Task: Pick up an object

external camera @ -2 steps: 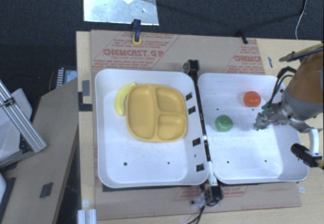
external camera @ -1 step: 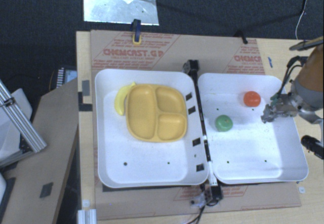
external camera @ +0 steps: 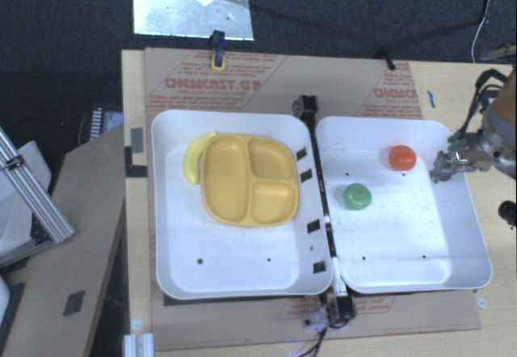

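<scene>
The jaws [external camera: 443,166] sit at the right rim of the right bin [external camera: 464,226], near its far right corner; they are small, metallic and blurred against the rim, so whether they stand wide or narrow cannot be told, and nothing can be made out between them. Behind them the arm [external camera: 499,133] is cut off by the picture's right edge, with a part of its wrist and some cabling in view.

Inside the right bin, an orange round object [external camera: 402,157] lies in the far half, near the jaws but apart from them. A green round object [external camera: 357,196] lies near the bin's middle, toward its left wall, a little apart from the orange one.

In the left bin [external camera: 186,266], a yellow divided plate [external camera: 249,179] rests in the far half. A yellow banana [external camera: 192,158] lies along the plate's left edge, partly hidden under it, so its full length cannot be seen.

Both bins rest on a brown sheet [external camera: 242,77] printed with red letters, laid on the counter [external camera: 133,89]. The sheet's lettering is partly covered by the bins.
</scene>
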